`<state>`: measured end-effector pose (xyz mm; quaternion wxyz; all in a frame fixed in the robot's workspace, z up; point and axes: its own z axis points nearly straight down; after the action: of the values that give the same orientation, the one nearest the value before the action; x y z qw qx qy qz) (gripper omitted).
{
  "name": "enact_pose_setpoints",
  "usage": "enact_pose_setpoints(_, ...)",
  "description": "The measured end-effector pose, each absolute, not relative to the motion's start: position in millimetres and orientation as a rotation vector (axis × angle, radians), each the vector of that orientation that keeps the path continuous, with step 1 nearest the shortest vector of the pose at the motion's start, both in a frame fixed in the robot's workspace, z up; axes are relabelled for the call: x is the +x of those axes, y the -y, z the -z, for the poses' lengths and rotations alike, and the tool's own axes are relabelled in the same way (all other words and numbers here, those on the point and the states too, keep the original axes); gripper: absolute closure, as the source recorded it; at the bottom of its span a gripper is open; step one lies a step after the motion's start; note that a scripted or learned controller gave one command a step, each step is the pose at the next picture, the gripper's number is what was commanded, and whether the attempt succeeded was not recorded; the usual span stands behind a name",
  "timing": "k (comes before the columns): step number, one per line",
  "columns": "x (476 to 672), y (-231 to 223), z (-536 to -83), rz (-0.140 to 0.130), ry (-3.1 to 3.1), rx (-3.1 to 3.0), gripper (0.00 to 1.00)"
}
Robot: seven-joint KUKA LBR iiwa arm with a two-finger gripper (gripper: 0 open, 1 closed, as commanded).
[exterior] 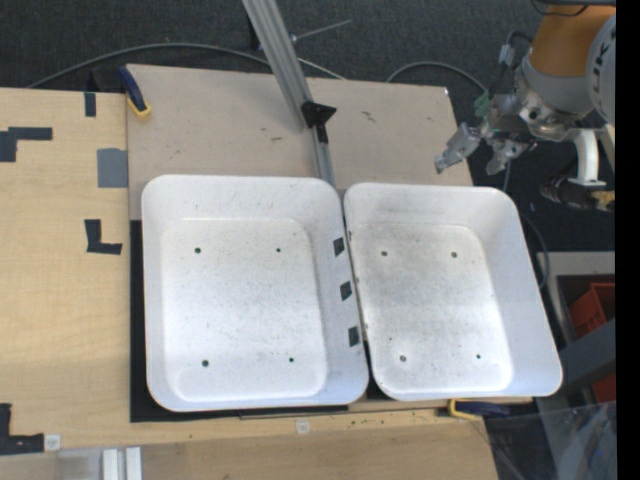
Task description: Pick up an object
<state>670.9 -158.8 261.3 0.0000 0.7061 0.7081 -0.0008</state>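
Gripper hangs at upper R of the view, off the bench, just past the far R corner of the R bin. Its two fingers look spread apart, nothing between them. Arm rises behind it, orange band over grey wrist.

R bin: white, shallow, floor w/ dark speckle and four small dark dots near the corners. Can't make out anything else in it.

L bin: same build, touching the R bin along the mid seam; speckled floor, four dots, nothing more to be made out.

Obj to pick: can't tell where it is, neither bin shows one.

Three black clips sit along the seam btwn bins. Alu post slants in from top centre and ends at the far edge where the bins meet. Blue/yellow clamp at the board's far L corner. Dark tape marks on the wood to the L, well apart from the bins.
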Motion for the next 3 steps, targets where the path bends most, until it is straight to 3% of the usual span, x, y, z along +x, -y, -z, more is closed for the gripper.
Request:
enact_pose_setpoints(1, 670.8, 159, -261, 0.003, -2.224, 2.219, 0.0)
enact_pose_setpoints(3, 665.9, 164, -152, 0.008, -2.226, 2.222, 0.0)
